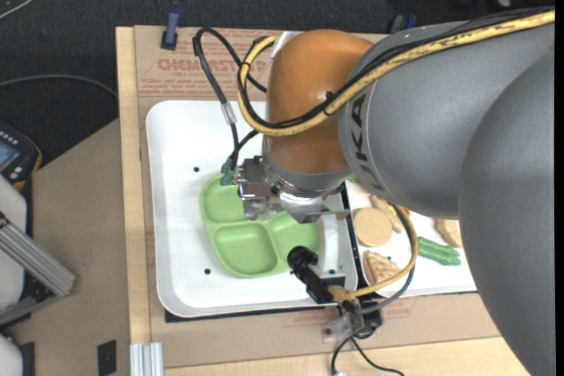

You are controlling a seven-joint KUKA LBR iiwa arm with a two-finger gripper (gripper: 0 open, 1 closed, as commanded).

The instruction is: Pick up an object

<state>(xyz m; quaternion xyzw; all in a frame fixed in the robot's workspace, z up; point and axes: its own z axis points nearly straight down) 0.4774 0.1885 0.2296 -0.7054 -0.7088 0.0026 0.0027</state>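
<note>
1. Risk, judged: the grey arm with its glossy orange wrist band point(304, 106) stands low over the light green moulded plastic compartment tray point(242, 238) in the left shallow white bin point(172, 189); a smooth, thin-walled tray may slide or tip if caught by one rim
2. Risk, judged: the black-and-yellow cables point(264, 114) looped round the wrist hang close to the bin and could snag
3. Tool state: the gripper point(264, 198) sits under the wrist, over the tray's upper part; whether it is wide, narrow or holding anything cannot be told
4. Task's thing: the tray lies flat on the left bin's floor, towards its right side, partly under the wrist
5. Right bin: a flat tan disc point(373, 227), a tan ridged piece point(381, 264) below it and a slender bright green piece point(438, 252), well clear of the tray
6. Surfaces: bins matt white with rounded corners; brown printed cardboard point(189, 66) beneath
</note>
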